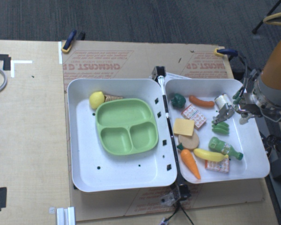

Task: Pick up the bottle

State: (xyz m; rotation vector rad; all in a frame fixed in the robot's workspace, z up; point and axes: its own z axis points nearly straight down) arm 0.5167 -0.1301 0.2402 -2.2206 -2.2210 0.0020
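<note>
We are approaching: the claw (pixel 223 116), grip state unclear, is hovering near the bottle (pixel 225 148); next, descending over it.

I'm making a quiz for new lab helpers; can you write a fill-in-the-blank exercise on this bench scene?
1. The green bottle lies in the ____ bin.
2. The divided plate is ____ in colour.
3. The lemon sits in the ____ bin.
4. The banana lies beside the ____ carrot.

Missing words: right; green; left; orange

green bottle (pixel 225 148), yellow banana (pixel 209 154), orange carrot (pixel 190 163), light green divided plate (pixel 127 126), white bins (pixel 79 139).
</note>
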